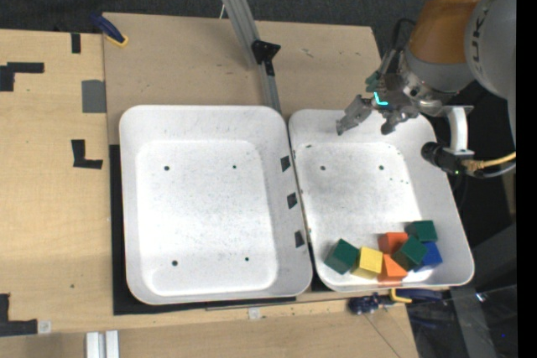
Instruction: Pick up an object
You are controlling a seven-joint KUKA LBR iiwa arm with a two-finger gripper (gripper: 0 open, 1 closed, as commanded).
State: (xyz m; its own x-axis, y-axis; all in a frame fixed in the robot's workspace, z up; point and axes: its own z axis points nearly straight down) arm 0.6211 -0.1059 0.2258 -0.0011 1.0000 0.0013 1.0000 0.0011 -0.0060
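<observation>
Several small blocks lie clustered in the near right corner of the right bin (352, 189): a green block (341, 255), a yellow block (367, 262), an orange block (392, 243), another green block (420, 230) and a blue block (430, 256). My gripper (368, 120) hangs over the far edge of the right bin, well away from the blocks. Its two fingers are spread apart and nothing is between them.
The left bin (205, 201) sits beside the right one on a wooden bench. A slanted metal pole (239, 0) crosses the back and ends near the gap between the bins. Black tape marks lie on the bench at left.
</observation>
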